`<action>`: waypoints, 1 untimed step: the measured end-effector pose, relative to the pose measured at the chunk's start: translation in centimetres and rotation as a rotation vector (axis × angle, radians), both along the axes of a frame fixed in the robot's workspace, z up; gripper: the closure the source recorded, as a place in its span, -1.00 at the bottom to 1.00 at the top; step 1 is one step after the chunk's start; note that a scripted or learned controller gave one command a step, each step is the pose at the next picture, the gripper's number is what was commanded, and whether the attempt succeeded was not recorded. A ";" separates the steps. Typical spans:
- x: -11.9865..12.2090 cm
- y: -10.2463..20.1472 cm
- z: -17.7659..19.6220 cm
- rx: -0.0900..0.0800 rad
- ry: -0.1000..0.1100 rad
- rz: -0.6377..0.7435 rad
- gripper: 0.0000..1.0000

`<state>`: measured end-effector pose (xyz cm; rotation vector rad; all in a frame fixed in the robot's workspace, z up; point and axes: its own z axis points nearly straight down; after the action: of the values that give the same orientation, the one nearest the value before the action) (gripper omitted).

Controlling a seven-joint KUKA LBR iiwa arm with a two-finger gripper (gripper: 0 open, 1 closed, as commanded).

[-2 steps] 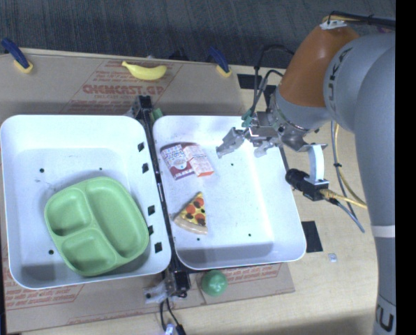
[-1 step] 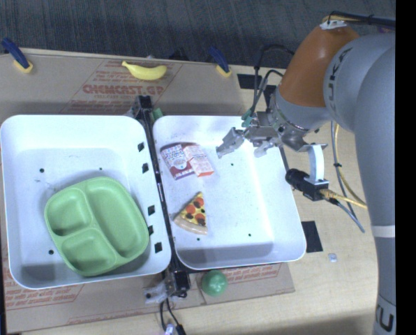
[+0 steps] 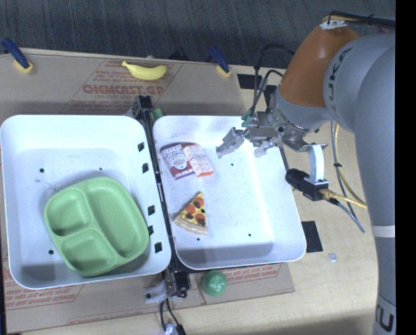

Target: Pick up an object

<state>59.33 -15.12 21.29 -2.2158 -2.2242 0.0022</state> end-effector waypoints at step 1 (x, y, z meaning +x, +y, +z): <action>0.0 0.0 0.0 0.000 0.000 0.000 -1.00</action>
<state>59.33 -15.12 21.29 -2.2158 -2.2242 0.0022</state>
